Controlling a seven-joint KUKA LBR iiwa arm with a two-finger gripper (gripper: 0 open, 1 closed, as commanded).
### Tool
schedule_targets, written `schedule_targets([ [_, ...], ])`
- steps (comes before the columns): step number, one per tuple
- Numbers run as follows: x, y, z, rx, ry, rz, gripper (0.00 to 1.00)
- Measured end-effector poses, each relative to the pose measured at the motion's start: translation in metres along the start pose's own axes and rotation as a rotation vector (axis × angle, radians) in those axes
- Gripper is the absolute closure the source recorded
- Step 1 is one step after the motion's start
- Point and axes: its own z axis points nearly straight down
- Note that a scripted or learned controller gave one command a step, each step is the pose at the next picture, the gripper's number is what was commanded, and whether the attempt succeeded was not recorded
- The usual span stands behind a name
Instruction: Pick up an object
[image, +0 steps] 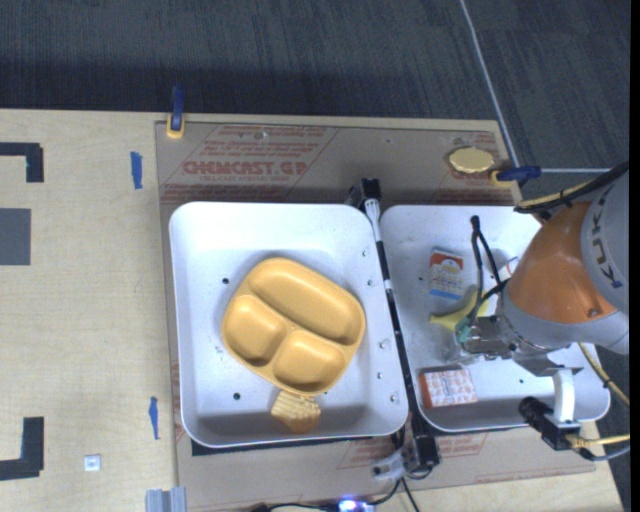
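So I'm down in the right bin (590, 405) at the moment, wrist low over its middle, and my gripper (478, 338) is parked right next to a yellow banana-looking thing (452, 311). Honestly I can't tell from this angle what my hand is doing; the orange band and the wrist body sit on top of it, so I won't claim I've got anything.

What's around me: a small white packet with a red and blue print (446, 274) lies just beyond the banana toward the far side, and a flat red and white card (447, 385) lies near the front wall of the same bin. Over in the left bin (190, 300) there's a big yellow divided tray (292, 322), with a little waffle-patterned piece (296, 409) poking out from under its near edge. Those are well apart from me, so not my target.

My read: I'm at the reach-and-grasp step, with the banana as the likely pick. Next I'd need to be properly centered on it and squeeze, then lift straight up. It's curved and leans near the packet, so it could easily slip out.
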Motion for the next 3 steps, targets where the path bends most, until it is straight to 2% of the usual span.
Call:
schedule_targets([
  [1, 0.0, 0.0, 0.0, 0.0, 0.0, 0.0, 0.0],
  [2, 0.001, -0.002, 0.011, 0.007, 0.003, -0.001, 0.0],
  [3, 0.001, 0.0, 0.0, 0.002, 0.001, -0.001, 1.0],
])
